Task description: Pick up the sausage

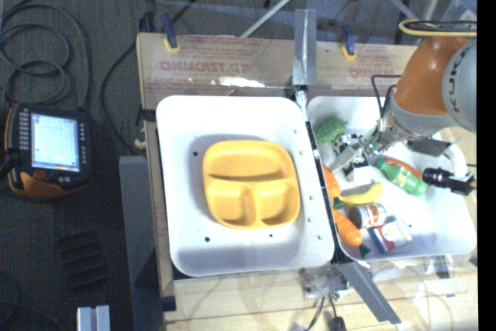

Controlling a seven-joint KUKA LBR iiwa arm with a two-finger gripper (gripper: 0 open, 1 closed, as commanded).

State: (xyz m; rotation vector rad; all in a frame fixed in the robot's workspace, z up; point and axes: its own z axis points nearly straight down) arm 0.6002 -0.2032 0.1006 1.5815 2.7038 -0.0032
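My gripper (355, 153) hangs low in the right bin (457, 240); I cannot tell its state. No sausage is clearly identifiable among the clutter, so the pickup remains undone.

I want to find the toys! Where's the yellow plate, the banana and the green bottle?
yellow plate (251, 184): camera view, on the ridge between its compartments.
banana (361, 194): camera view, on the middle of its curved body.
green bottle (402, 177): camera view, on its green body.

Grey arm (473, 89) with a broad orange band (430, 81).
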